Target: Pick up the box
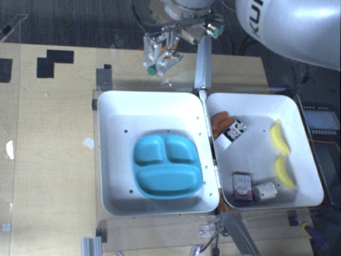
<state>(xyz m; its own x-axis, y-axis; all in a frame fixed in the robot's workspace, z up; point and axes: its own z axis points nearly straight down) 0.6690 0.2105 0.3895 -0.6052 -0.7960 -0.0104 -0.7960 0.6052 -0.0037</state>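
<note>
Nearest the camera, the small box (242, 188) lies flat in the right bin (305, 122), near its front wall, long axis running front to back. Gripper (161, 61) hangs beyond the left bin's (109, 122) far rim, nothing visible between its fingers, whose spread I cannot tell. Box lies well apart, forward and rightward of the tool.

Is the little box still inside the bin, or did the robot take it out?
Inside. The box lies flat on the right bin's floor, beside a small jar.

tray (168, 166) blue | bananas (279, 137) yellow | bins (114, 143) white | box (242, 188) purple
</note>
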